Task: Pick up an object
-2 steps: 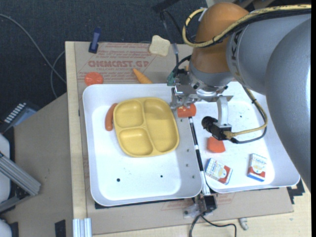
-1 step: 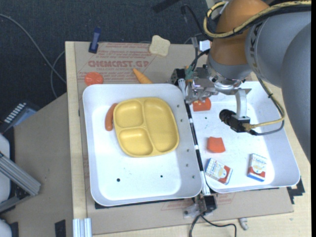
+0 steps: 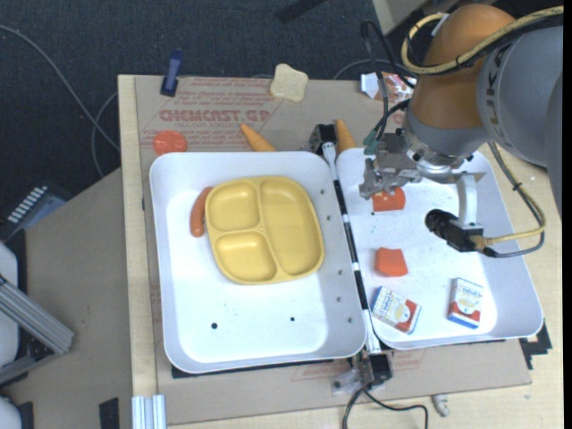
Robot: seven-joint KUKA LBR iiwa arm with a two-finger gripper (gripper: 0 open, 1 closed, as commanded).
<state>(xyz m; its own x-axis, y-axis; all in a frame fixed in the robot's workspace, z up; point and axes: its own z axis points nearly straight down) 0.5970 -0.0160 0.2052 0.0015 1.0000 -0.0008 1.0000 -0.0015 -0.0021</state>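
The right bin [image 3: 500, 266] holds two orange-red chunks and two small cartons. One chunk [image 3: 390, 202] lies near the bin's far left corner, and my gripper [image 3: 384, 182] hangs directly over it, touching or nearly touching its top. The second chunk [image 3: 391, 261] lies nearer, in the middle left. One carton [image 3: 394, 309] and another carton [image 3: 465, 301] sit along the near edge. The grey wrist hides where the gripper meets the chunk.
The left bin [image 3: 179, 302] carries a yellow divided plate [image 3: 264, 228] with a sausage [image 3: 197, 213] beside it. Behind the bins lie a bread slice [image 3: 289, 82], a carrot [image 3: 256, 138], an orange disc [image 3: 166, 141] and a blue item [image 3: 171, 71]. A black cable fitting [image 3: 450, 229] hangs right of the gripper.
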